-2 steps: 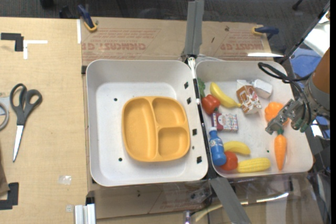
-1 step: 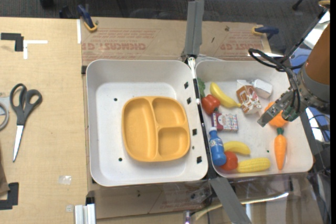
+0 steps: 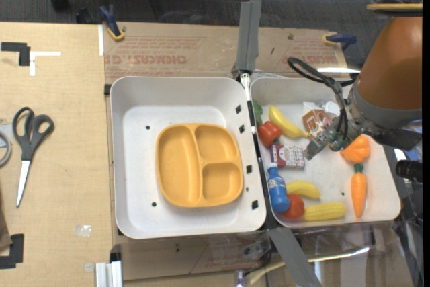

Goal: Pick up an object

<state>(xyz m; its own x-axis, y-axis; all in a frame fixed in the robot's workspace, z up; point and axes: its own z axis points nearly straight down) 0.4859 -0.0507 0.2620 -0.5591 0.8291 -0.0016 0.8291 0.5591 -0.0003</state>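
Tool [image 3: 316, 146]: low in the right bin [image 3: 383, 212], beside the orange bell pepper [image 3: 355, 149]; grip state cannot be told.
Left bin [image 3: 127, 165]: yellow divided plate [image 3: 199, 164].

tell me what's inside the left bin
The left bin holds one yellow divided plate with three compartments, lying flat. Whatever sits beneath the plate is covered.

Glossy plastic tray [image 3: 199, 165]; smooth white bins [image 3: 127, 144]; matt wood bench [image 3: 60, 144].
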